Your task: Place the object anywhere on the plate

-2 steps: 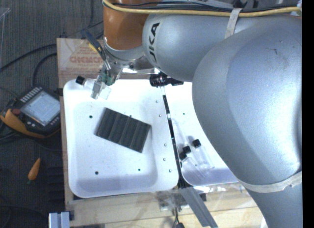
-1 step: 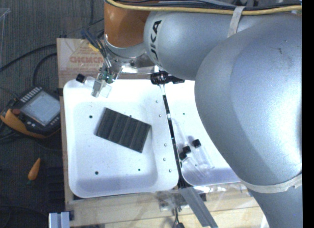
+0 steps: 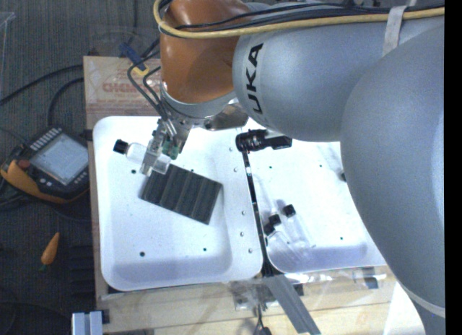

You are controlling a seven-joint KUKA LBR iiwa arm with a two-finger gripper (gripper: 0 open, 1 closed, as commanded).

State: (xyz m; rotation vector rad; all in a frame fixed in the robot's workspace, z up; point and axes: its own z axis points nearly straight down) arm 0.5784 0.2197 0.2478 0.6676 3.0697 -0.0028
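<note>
Three clear bottles (image 3: 128, 149) (image 3: 272, 223) (image 3: 297, 227), one dark ribbed plate (image 3: 181, 193), two bins (image 3: 119, 254).

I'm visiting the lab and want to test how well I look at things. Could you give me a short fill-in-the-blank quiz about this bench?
1. The dark ribbed plate lies in the ____ bin of the view.
2. The small clear bottle beside the gripper has a ____ cap.
3. The band on the arm above the wrist is ____.
4. The right bin holds clear bottles with ____ caps.

Missing words: left; black; orange; black
</note>
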